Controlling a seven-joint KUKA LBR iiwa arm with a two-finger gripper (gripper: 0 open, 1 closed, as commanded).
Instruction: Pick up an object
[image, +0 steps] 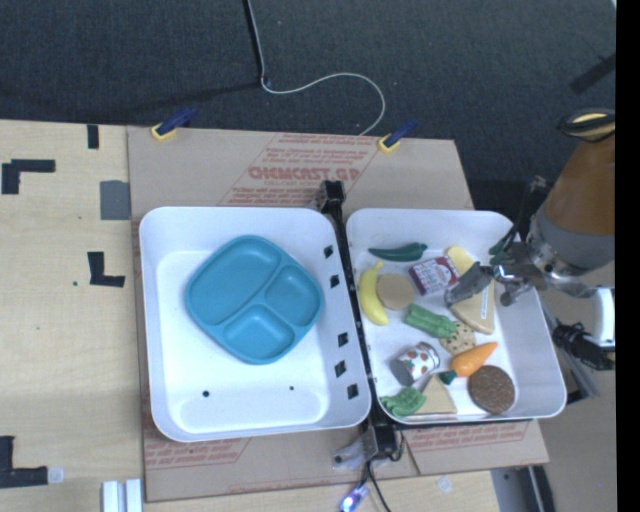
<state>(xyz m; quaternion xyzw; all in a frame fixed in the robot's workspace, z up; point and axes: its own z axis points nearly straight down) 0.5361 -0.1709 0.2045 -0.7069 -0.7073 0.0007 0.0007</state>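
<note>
So the claw (483, 283) is hovering low over the right bin (530, 330) at about 3 o'clock, and I honestly can't tell how it's set. The toy food sits in that bin: a banana (371, 296) at 9 o'clock, a carrot (472, 358) and a brown cookie (492, 388) toward 5. The left bin (160, 300) has a blue divided plate (255, 298).

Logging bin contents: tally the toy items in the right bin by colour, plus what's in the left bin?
Right bin:
Green: 3
Yellow: 2
Orange: 1
Brown or tan: 5
Other, multicoloured: 2
Left bin:
Blue divided plastic plate: 1
Total: 14
</note>
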